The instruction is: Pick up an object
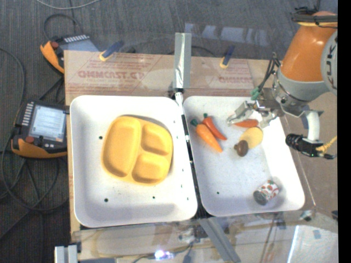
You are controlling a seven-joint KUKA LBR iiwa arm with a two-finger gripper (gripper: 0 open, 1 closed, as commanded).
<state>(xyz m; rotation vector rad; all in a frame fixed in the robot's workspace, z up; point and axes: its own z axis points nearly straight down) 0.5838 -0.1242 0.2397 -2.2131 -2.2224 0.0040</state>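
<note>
A yellow tray (138, 149) fills the left bin (88, 201); in the right bin (230, 196) lie two carrots (208, 131), a potato (249, 139) and a can (266, 192) — the gripper (245, 115), fingers apart, holds nothing above them.

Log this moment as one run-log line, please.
gripper: open, over right bin, holding nothing | nearest: orange piece, pear | carrots and can untouched | yellow tray in left bin

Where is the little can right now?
The can lies on its side in the right bin, near its front right corner, well apart from the carrots and the hand farther back.
</note>
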